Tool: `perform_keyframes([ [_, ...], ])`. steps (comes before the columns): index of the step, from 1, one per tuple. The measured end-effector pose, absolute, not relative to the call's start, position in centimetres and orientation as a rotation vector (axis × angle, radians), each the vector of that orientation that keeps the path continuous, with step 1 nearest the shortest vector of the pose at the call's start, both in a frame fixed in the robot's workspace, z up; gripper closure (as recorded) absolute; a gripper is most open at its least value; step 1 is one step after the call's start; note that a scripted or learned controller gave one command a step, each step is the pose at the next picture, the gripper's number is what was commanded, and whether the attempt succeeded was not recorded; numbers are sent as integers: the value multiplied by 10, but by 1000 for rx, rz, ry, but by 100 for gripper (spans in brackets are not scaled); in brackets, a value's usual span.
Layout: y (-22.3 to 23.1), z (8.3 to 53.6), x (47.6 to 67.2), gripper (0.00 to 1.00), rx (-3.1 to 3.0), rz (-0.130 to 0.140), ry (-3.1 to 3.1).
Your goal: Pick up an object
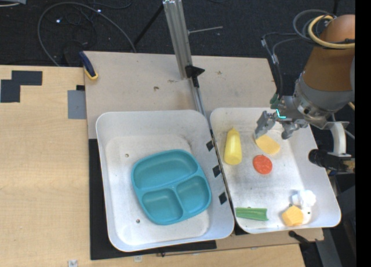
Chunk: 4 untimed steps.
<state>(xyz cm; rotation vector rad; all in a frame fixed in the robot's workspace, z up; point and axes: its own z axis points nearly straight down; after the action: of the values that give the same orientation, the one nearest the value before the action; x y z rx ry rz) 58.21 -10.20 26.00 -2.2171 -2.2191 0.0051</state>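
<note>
Tool poised over the right bin, just above a pale yellow piece.

The tool [274, 124] hangs with its fingers spread, pinching nothing, right at the upper edge of the pale yellow piece [268, 145] in the right bin [324, 214]. Taking that piece as the mark: a yellow bottle [232, 147] lies to its left, a red round piece [262, 164] just below it, a green strip [251, 214] and an orange block [293, 216] well below. The left bin [110, 144] holds a teal divided tray [171, 186].
</note>
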Motion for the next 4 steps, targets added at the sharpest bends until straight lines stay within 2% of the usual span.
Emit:
perform_keyframes([
  [1, -102, 261, 583, 0, -2218, 3, -2221],
  [3, -103, 155, 594, 0, -2218, 7, -2218],
  [4, -105, 136, 593, 0, -2219, -2, -2224],
])
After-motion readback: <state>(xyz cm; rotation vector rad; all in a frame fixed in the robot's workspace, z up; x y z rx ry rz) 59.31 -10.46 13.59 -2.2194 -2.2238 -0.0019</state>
